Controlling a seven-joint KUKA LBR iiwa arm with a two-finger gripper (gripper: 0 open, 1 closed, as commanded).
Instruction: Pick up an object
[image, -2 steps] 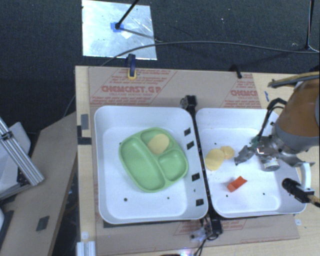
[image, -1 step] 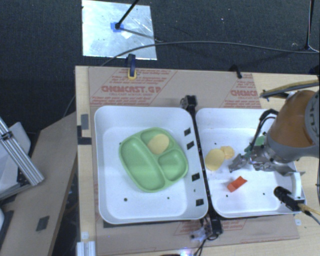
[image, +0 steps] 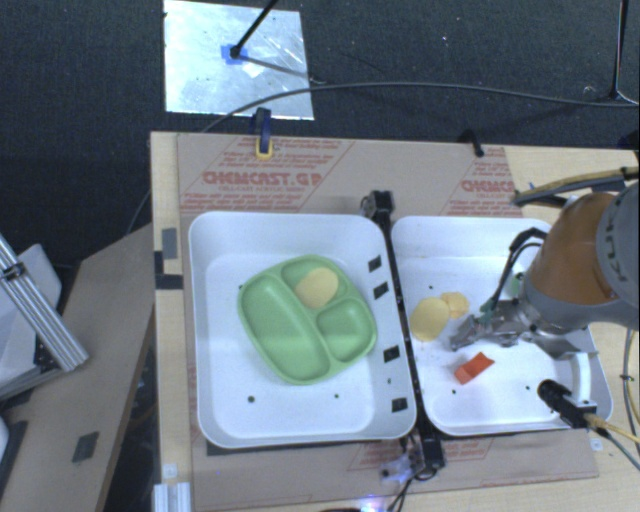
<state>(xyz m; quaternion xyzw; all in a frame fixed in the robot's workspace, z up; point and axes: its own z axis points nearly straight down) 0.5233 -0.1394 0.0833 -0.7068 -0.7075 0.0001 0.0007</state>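
Observation:
My gripper (image: 468, 333) is low inside the right bin (image: 520, 425), reaching in from the right. Just to its left lies a round pale yellow piece (image: 430, 319), with a smaller yellow piece (image: 456, 302) beside it. An orange-red block (image: 474, 368) rests on the bin floor just below the gripper. Nothing can be seen held by the gripper.
The left bin (image: 220, 400) holds a green divided plate (image: 290, 335) with a yellow item (image: 317, 287) in its top compartment. A black-clipped divider (image: 395, 300) separates the two bins. The grey and orange arm (image: 585, 265) covers the right bin's right side.

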